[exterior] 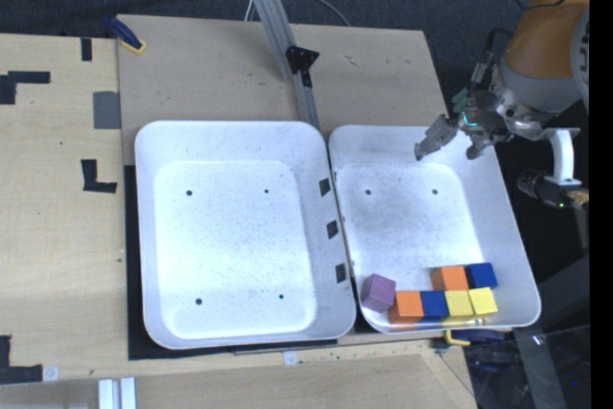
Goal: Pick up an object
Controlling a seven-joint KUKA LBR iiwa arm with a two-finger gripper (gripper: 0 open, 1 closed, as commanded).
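Blocks (442, 294) are sitting bunched in the near corner of the right bin (402, 206): purple, orange, blue and yellow ones, touching or just beside each other. From where I'm standing, the gripper (448, 139) is hanging over that bin's far edge, well apart from them, fingers spread and carrying nothing. I'd say the approach is only beginning. Next it needs to be travelling toward the near corner and coming down on one block, perhaps the purple one (379, 290) at the cluster's edge.

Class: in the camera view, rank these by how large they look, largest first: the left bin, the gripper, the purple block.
1. Left bin, by far the largest.
2. Gripper.
3. Purple block.
The gripper sits higher, nearer the camera, so its lead over the block is unsure.
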